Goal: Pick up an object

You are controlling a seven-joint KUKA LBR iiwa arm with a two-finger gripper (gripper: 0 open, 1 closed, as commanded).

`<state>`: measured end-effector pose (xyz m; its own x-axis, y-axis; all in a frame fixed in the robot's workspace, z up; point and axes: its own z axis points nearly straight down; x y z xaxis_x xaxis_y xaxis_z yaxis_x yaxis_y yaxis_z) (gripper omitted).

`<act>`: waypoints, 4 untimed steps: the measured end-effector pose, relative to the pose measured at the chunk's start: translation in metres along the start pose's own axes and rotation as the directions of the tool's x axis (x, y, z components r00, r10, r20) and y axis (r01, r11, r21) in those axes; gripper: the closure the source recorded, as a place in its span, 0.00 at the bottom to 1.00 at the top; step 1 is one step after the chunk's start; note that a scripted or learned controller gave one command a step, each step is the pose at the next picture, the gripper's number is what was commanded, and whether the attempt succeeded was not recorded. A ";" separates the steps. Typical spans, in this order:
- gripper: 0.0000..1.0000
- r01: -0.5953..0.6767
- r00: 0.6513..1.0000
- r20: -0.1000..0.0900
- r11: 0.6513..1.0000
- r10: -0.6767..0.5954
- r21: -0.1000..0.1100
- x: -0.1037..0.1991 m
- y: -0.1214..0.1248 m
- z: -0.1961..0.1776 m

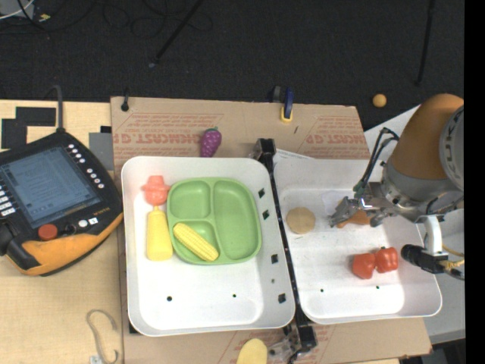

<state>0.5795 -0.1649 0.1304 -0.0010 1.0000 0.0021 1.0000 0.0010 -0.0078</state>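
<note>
Cardboard-lined desk (159,127), two white bins side by side. Tool (350,215) sits low in the right bin (424,305), something orange-brown at its tip; can't tell whether it's gripped or what state the tool is in. Nearest candidates: tan round piece (301,221) just beside the tool, red pepper (374,263) nearer the front. Advice: centre over one item, descend straight, close fully, then lift slowly.

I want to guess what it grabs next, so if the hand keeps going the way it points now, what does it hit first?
The hand points toward the left of the picture, low over the right bin. The first thing in that line looks like the round tan cookie. Height above the bin floor is hard to judge, so it might pass over it.
</note>
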 end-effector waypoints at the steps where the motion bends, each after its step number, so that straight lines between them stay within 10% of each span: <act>1: 0.00 0.000 1.000 0.000 1.000 0.000 -0.003 0.003 0.000 0.046; 2: 1.00 -0.002 1.000 0.000 1.000 0.002 -0.004 0.002 0.000 0.033; 4: 1.00 -0.002 1.000 0.003 1.000 0.002 -0.011 -0.010 0.000 -0.078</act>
<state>0.5804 -0.1752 0.2084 0.0010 1.0000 -0.0005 1.0000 -0.0010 0.0032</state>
